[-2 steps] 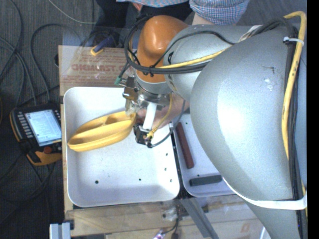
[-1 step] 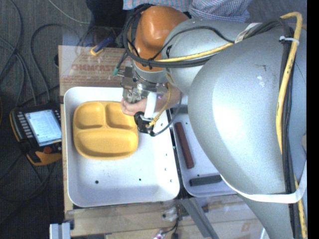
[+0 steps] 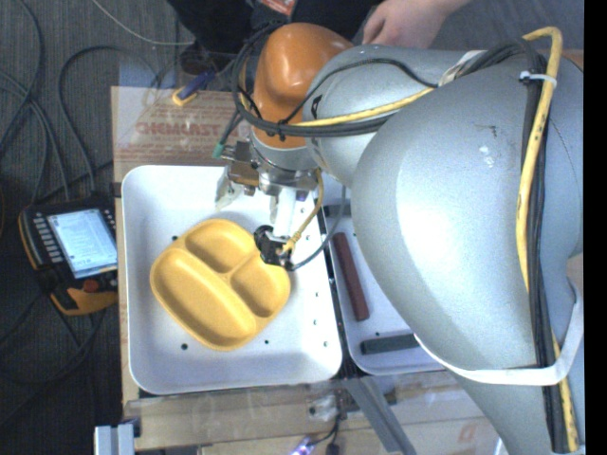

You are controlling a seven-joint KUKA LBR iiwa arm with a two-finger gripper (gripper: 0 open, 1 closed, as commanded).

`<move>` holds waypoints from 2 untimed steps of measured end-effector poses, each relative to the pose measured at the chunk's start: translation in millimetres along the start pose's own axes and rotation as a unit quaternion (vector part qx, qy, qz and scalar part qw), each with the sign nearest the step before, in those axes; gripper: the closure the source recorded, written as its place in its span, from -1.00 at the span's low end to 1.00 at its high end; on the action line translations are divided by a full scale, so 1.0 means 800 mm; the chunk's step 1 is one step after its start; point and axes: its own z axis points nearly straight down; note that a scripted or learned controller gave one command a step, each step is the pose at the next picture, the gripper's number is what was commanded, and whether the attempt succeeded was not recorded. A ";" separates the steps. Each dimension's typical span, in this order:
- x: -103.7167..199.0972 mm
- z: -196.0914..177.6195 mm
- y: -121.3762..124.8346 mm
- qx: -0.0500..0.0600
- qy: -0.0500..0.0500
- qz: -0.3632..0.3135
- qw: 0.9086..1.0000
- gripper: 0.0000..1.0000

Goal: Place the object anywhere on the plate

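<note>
Pendant (image 3: 71,245): far left, off the worktop (image 3: 171,140), screen lit, cables round it.
Left bin (image 3: 161,358): white, shallow, carries the plate.
Plate (image 3: 220,282): yellow, three compartments, sits mid-bin at a skew. All compartments look bare.
Claw (image 3: 268,197): hangs over the bin's back right part, just beside the plate's upper right rim. Spread or pressed together: cannot tell, wrist hardware blocks the view. No item seen in it.
Right bin (image 3: 379,363): white, mostly under the arm.
Brown stick (image 3: 349,275): lies lengthwise by the right bin's left wall, apart from the plate.
Dark bar (image 3: 387,344): flat, near the right bin's front edge, close to the stick's end but not touching it.
Object: cannot tell which of the two is meant. Both are in the right bin, neither on the plate.
Arm (image 3: 455,207): grey, orange band above the wrist, reaches in from the right and covers much of the right bin.
Stage (guess): placing not done. Claw is at the plate while both candidates lie elsewhere.
Risk 1: release over the plate w/ nothing held, so no result.
Risk 2: claw is near the rim, so a descent could clip the plate and tip or shove it.
Risk 3: a long thin stick could roll or bridge the rim and slide off.
</note>
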 end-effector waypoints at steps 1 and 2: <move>0.094 0.070 -0.077 -0.003 0.000 0.020 1.000 -1.00; 0.063 0.034 -0.050 -0.027 0.007 0.072 0.997 -1.00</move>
